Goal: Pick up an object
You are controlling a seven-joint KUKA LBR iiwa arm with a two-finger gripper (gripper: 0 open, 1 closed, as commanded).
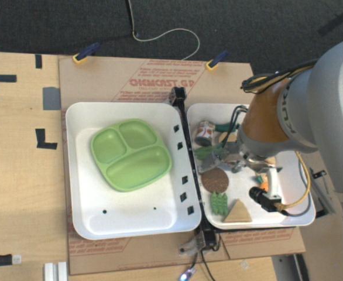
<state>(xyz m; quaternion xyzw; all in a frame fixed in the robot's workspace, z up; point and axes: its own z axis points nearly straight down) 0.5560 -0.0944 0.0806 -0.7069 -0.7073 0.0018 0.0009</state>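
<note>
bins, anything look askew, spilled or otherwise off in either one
Nothing looks spilled or broken. The green three-compartment plastic plate lies flat but turned at an angle to the walls of the left white bin. In the right white bin, the round brown disc, green leafy toy and tan wedge sit crowded along its left side.

A divided plate (131, 154) lay in the left bin (78, 174); the right bin (297, 218) — at its three o'clock — held a disc (215, 181), with a wedge (239, 213) at the disc's five o'clock.
</note>
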